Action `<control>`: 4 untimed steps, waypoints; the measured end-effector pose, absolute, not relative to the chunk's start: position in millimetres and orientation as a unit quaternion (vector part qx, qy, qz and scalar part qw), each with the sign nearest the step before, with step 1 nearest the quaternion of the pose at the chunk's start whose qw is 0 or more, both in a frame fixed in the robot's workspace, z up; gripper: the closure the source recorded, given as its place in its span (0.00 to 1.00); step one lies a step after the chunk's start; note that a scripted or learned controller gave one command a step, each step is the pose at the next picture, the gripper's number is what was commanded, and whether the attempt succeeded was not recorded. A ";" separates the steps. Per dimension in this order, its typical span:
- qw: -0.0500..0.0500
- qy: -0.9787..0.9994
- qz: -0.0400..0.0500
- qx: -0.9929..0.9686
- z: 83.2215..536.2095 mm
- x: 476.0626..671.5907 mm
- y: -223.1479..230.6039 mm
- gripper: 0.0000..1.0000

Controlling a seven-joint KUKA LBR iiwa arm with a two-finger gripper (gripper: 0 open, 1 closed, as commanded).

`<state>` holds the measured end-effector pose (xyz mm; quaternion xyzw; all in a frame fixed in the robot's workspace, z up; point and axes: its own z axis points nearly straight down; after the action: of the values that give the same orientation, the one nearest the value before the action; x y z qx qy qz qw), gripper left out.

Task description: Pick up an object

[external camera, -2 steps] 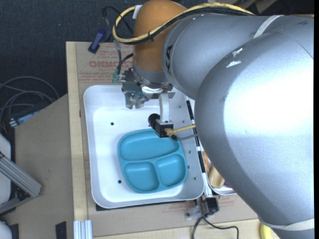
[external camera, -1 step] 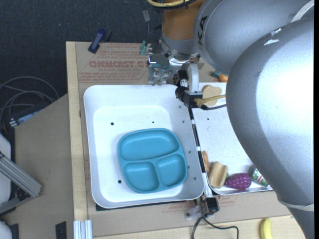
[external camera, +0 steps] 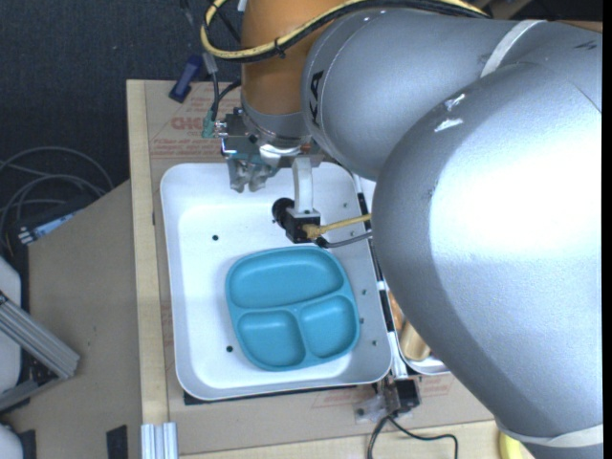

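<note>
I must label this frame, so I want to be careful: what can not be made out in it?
1. Right bin: in the camera view the arm covers nearly all of it; its contents cannot be told.
2. Left bin: its upper right corner in the view is hidden behind the arm.
3. Gripper: small and in shadow; whether it holds anything cannot be told.

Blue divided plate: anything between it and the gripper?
Nothing visible. The gripper hangs over the top end of the left bin, and the blue plate lies lower in the same bin, with bare white floor between them.
</note>
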<state>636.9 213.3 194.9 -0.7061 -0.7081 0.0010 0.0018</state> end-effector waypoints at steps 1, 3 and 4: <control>0.001 -0.707 0.002 -0.707 151.7 612.2 209.4 1.00; 0.001 -0.707 0.001 -0.707 243.0 588.7 222.0 1.00; 0.001 -0.707 0.001 -0.707 200.5 561.8 224.5 1.00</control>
<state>561.8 224.5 200.5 -0.7073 -0.7069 0.0014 0.0012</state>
